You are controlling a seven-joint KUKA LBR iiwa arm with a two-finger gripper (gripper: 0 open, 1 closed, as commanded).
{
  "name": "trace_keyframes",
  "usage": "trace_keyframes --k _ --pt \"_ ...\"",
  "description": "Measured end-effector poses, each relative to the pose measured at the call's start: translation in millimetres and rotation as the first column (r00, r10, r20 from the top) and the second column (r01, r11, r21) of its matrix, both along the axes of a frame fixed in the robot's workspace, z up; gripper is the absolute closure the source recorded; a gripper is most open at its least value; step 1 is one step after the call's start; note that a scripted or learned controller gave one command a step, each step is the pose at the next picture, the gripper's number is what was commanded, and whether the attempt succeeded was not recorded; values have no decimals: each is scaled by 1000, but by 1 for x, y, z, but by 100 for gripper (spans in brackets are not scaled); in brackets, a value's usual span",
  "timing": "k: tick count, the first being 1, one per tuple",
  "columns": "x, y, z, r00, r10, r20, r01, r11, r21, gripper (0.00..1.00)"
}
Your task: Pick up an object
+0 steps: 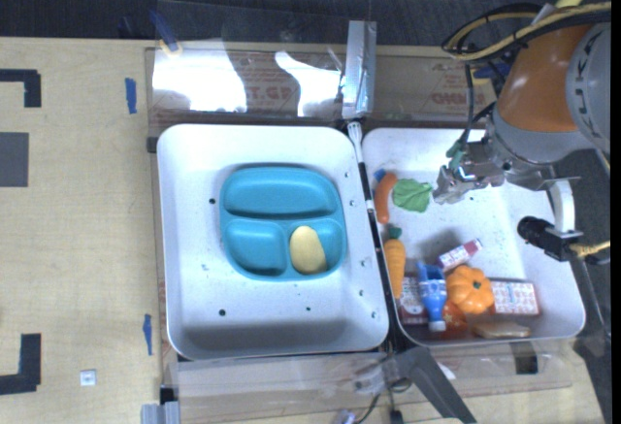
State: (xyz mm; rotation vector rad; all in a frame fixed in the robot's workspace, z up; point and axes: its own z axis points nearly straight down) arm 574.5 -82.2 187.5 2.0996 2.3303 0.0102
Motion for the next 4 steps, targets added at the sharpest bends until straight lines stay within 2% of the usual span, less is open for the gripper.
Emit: trace_keyframes --k 1,2,3,4 --pt "-2 -4 -3 1000 -6 -7 6 1000 -2 0" --pt "-12 -41 -91 1000 26 5 -26 1000 -2 0" --pt "-73 -52 -93 1000 18 14 -18 1000 -3 0" --pt "-87 -49 -94 954 -300 12 300 954 9 0"
